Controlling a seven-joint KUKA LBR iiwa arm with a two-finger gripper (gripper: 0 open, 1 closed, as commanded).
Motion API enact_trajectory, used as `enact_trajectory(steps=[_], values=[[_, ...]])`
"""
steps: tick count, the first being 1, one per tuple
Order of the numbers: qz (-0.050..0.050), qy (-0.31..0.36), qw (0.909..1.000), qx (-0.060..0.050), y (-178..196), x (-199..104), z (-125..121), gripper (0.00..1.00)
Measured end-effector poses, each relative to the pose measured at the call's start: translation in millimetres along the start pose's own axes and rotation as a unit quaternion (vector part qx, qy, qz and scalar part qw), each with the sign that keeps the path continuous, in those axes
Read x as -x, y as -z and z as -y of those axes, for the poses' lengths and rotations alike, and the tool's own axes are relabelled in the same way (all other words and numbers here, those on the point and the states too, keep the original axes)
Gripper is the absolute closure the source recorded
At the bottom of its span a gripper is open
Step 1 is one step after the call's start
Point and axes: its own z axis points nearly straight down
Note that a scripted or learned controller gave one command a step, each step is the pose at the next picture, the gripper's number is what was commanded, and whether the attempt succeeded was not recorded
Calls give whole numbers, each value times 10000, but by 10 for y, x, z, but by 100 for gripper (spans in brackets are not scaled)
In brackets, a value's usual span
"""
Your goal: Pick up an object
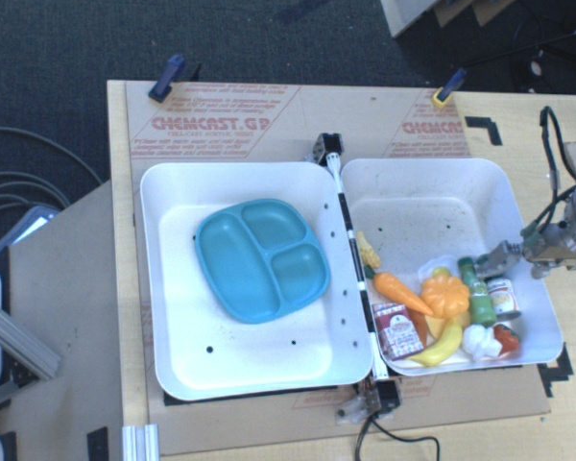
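Note:
The right bin [432,195] holds a heap of toy foods in its near right corner. Among them are a carrot [401,293], an orange pumpkin [445,296], a banana [440,347], a green bottle [477,296], a red carton [398,335], a small corn cob [368,252], a white garlic bulb [479,342] and a small can [503,298]. My gripper [520,249] sits at the bin's right rim, just above and right of the green bottle. Nothing shows in its grasp.
A blue divided plate [261,257] lies in the left bin [173,334]. A black divider rail [344,248] runs between the bins. Cables [557,152] hang at the right edge. Clamps sit on the board's far edge.

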Motion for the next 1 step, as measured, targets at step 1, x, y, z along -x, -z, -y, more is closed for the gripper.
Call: enact_trajectory(steps=[1], values=[[-1,0,10000,5,-1050,-653,138,0]])
